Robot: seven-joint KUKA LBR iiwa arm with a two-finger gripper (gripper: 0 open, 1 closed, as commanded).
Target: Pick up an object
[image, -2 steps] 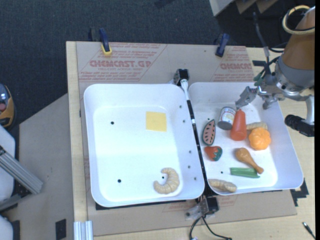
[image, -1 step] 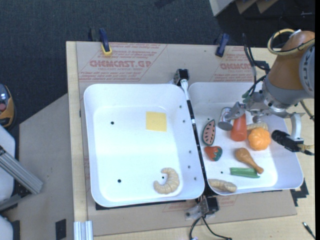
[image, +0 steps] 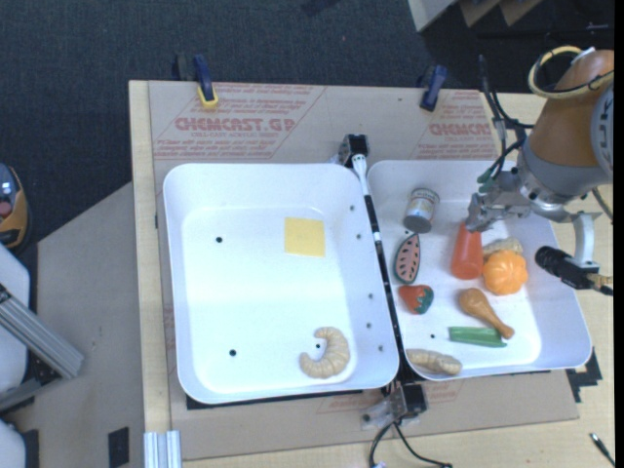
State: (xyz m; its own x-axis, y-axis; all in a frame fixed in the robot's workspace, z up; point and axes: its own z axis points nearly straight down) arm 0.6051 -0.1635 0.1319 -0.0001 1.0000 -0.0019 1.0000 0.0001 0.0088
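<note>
Your gripper [image: 478, 224] sits low over the far part of the right bin [image: 565, 344], at the top end of the orange carrot-like piece [image: 467, 253]; whether it is parted or clamped on that piece you cannot tell from this angle. Working from the near edge, the brown board [image: 273, 427] under both bins shows bare along the front, with a cable trailing off it. In the right bin the nearest things are a tan peanut-shaped piece [image: 435, 362] and a green bean [image: 477, 335], then a drumstick [image: 484, 309] and a strawberry [image: 416, 297], then an orange pumpkin [image: 505, 271] and a watermelon slice [image: 407, 257], with a small metal can [image: 421, 208] farthest back. The carrot-like piece stands just left of the pumpkin, directly beneath the gripper. In the left bin [image: 185, 261] a croissant [image: 327, 352] lies near and a yellow square [image: 304, 236] farther. Two blue clamps [image: 204, 74] grip the board's far edge, and dark carpet [image: 88, 27] lies beyond.
</note>
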